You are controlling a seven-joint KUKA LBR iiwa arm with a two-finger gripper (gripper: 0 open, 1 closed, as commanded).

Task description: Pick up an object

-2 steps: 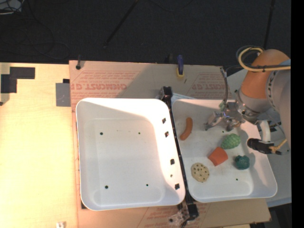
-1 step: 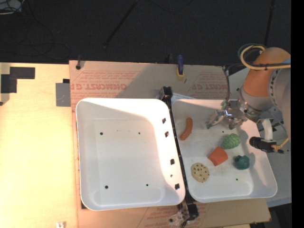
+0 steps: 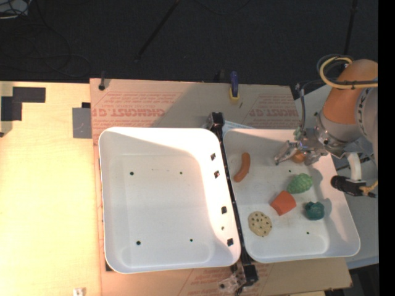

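Gripper (image 3: 299,154) low at upper right of frame, in right bin (image 3: 345,242); my fingers closed on a small orange piece (image 3: 300,156), it seems. Leafy green (image 3: 300,184) just below, left alone.

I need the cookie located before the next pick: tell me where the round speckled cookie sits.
The cookie lies in the right bin, near its front left corner, just left of and below the orange-red block.
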